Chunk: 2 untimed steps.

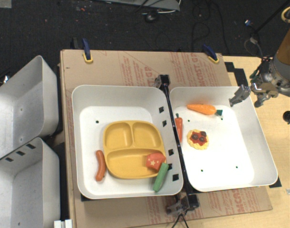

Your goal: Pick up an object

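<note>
In the right bin (249,170) lie an orange carrot (202,109) near the back, a small round pizza-like toy (198,139) in the middle, and a thin red chili (178,128) along the left wall. My gripper (248,97) hangs open over the bin's back right rim, with nothing between its fingers, to the right of the carrot. The left bin (83,127) holds a yellow divided plate (133,149) with a red strawberry (155,161) on its corner, a sausage (100,165) to its left and a green pickle (160,176) at the front right.
A cardboard sheet (135,65) lies under both bins, held by clamps at the back. Two more white bins (21,99) stand off the bench at the left. Cables cross the dark floor behind.
</note>
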Each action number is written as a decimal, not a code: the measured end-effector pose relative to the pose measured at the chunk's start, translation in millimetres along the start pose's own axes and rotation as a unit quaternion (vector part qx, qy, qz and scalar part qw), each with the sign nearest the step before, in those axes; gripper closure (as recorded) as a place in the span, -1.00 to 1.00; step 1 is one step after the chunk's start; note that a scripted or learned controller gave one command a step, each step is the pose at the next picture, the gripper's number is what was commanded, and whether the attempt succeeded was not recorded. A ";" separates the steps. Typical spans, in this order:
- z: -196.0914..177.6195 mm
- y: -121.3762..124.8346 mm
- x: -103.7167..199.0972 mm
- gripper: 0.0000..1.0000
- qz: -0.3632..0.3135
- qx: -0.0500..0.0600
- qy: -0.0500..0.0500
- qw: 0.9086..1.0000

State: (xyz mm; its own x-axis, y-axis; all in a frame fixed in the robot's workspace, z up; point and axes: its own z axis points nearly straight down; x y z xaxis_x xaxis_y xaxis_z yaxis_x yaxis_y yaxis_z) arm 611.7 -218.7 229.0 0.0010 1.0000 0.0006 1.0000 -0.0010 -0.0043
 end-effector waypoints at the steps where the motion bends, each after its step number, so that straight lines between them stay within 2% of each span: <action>1: 46.8 -7.0 4.8 -1.00 0.000 0.000 0.000 1.000; 2: 101.0 1.3 -0.1 -1.00 0.000 0.000 0.000 1.000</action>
State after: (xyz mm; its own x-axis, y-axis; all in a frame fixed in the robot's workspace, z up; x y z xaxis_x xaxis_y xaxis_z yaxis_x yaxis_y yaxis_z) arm 612.5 -218.8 128.0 0.0005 1.0000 0.0006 1.0000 -0.0005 -0.0041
